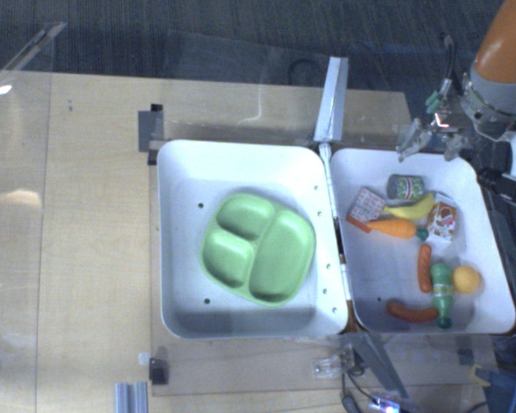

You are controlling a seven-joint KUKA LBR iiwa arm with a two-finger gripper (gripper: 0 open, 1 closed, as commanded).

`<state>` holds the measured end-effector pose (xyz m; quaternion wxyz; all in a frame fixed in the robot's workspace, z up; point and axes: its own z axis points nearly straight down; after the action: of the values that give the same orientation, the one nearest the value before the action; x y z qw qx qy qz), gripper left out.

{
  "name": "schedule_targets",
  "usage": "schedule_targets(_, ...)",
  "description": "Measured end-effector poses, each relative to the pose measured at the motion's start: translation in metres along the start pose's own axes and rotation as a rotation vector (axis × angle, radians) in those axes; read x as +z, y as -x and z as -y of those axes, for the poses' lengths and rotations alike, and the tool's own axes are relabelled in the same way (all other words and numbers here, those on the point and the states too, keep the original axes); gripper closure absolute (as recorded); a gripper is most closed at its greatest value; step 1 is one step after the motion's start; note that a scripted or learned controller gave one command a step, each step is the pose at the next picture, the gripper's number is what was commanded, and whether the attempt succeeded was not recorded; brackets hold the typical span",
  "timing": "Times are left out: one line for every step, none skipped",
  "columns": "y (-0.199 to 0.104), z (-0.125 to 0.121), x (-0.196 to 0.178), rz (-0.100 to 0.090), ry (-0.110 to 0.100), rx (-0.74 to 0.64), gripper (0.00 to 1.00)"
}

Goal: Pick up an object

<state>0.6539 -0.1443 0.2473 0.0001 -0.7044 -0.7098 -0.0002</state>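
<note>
My gripper [430,143] hangs over the far rim of the right bin [490,231], its two fingers spread apart with nothing between them. Just below it inside the bin lie a green can [405,185], a yellow banana [415,207], an orange carrot [394,227] and a red-and-white carton [445,220]. A pinkish checkered card [366,204] rests at the left of this cluster. Nearer the front are a red hot dog [425,267], a green bottle [443,287], a yellow lemon [468,280] and a red sausage [412,313].
The left bin [181,188] holds a green divided plate [259,248]. A metal bracket [331,101] stands behind the gap between the bins. Cables run along the bench's right side.
</note>
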Motion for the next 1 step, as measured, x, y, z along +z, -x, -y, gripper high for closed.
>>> schedule_targets(0.0274,-0.0158,0.1527,0.0,0.004,0.208,0.0)
